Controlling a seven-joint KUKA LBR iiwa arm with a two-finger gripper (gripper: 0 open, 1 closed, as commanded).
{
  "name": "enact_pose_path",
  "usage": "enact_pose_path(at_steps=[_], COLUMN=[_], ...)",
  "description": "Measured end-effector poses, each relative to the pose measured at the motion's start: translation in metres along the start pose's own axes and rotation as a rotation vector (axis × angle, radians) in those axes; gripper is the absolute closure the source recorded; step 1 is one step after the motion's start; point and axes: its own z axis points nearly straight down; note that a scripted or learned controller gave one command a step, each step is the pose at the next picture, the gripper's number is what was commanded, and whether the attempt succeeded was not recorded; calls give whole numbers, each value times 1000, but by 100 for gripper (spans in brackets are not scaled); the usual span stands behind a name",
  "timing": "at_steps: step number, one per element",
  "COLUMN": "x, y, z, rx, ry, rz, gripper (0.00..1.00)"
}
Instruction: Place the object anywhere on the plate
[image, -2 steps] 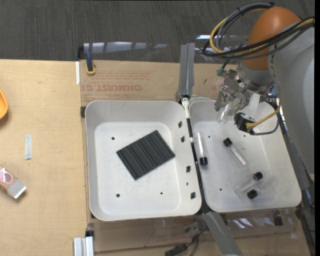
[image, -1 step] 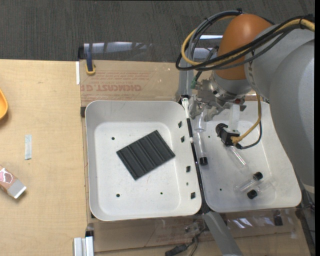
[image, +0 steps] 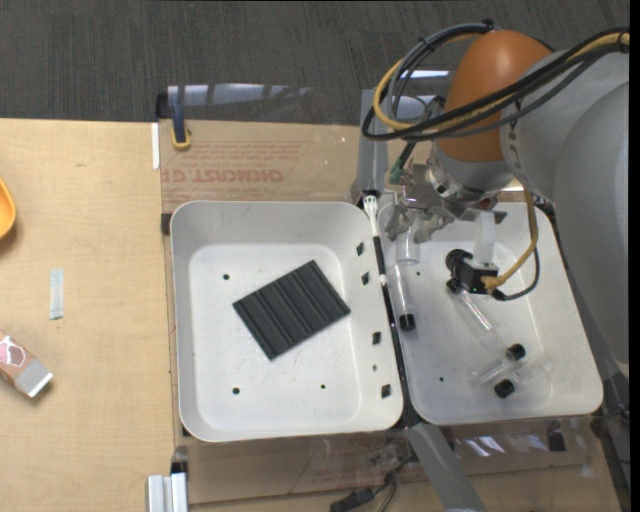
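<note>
One dark ribbed plate in the left bin; three clear tubes; jaws' state unclear.

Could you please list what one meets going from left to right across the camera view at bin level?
Small grey strip on the wooden bench → dark ribbed rectangular plate in the left white bin → clear tube with a black cap → two black-capped clear pieces.

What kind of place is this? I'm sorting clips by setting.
Most likely a robotics lab bench. A cabled grey arm reaches over two shallow white bins on a plywood top, with a dark ridged plate in the left bin.
</note>
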Motion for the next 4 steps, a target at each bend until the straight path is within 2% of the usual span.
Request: enact_pose_path(at_steps=[1, 2, 3, 4], x=[4, 61, 94, 94], y=[-30, -107, -54, -54], z=[0, 0, 48, 48], rx=[-1, -1, -1, -2], ry=[1, 1, 0, 0], rz=[-265, -449, -497, -496], gripper=[100, 100, 100, 0])
